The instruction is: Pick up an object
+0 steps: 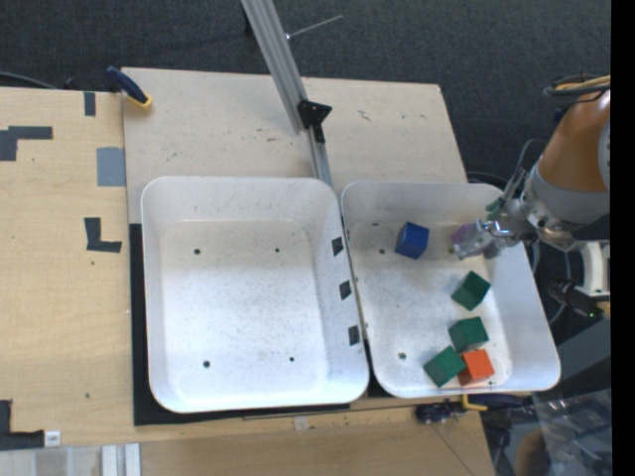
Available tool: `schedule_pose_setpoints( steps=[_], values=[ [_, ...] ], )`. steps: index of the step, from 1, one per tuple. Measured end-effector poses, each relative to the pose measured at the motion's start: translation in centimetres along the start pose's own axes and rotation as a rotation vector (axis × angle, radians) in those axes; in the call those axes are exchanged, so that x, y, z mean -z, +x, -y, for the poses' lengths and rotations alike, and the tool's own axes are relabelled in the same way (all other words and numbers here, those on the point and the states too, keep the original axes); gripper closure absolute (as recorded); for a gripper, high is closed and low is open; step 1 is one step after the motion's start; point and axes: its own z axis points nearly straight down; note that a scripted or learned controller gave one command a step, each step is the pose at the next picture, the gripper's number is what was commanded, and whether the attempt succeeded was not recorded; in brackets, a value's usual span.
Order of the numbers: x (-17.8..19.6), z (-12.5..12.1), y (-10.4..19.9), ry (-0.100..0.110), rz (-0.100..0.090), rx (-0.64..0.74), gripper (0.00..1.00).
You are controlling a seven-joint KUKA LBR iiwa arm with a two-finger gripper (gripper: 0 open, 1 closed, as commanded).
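Camera view: hand [474,241], grip state unreadable, hovers beside blue cube [413,240]; descending there could nudge it away.

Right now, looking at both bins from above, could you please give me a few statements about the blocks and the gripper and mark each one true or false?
1. The blue block lies in the right bin. True.
2. The left bin holds three green blocks. False: the green blocks are all in the right bin.
3. The orange block sits near the right bin's front edge, beside green blocks. True.
4. The gripper is over the left bin. False: it is over the right bin, right of the blue block.
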Motion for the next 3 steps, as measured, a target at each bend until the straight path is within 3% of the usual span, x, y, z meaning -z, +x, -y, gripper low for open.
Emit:
schedule_pose_setpoints(
  steps=[2, 3],
  values=[
    [11.2, -0.5, 0.5, 0.001, 0.000, 0.000, 1.00],
    [10.8, -1.4, 6.7, 0.005, -0.003, 0.005, 1.00]
  ],
)
